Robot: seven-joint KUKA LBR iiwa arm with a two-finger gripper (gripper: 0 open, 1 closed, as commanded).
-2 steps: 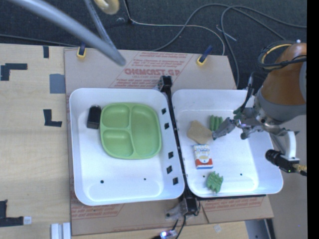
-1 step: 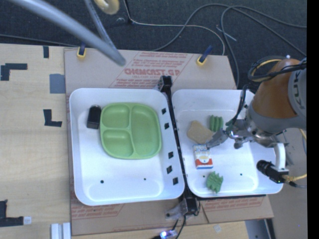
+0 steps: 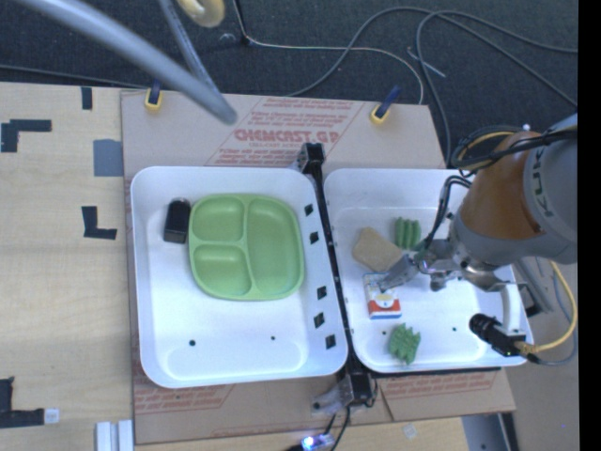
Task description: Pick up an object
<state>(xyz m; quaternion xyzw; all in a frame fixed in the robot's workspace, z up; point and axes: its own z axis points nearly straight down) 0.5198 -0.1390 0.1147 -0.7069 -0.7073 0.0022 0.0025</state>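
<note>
The arm reaches in from the right over the right bin [image 3: 357, 188], its orange band above the wrist. My gripper [image 3: 392, 276] hangs low in that bin, just above a small red, white and blue carton [image 3: 383, 305]. A tan flat piece [image 3: 374, 247] lies just to its upper left. A green ribbed object [image 3: 407, 232] sits behind the gripper and a green leafy toy [image 3: 404, 343] lies near the bin's front. Nothing shows between the fingers.
The left bin [image 3: 160, 346] holds a green divided plate [image 3: 247, 246] and a small black block [image 3: 177, 221] at its left. A black divider [image 3: 323, 252] runs between the bins. Cables trail over the dark floor behind the bench.
</note>
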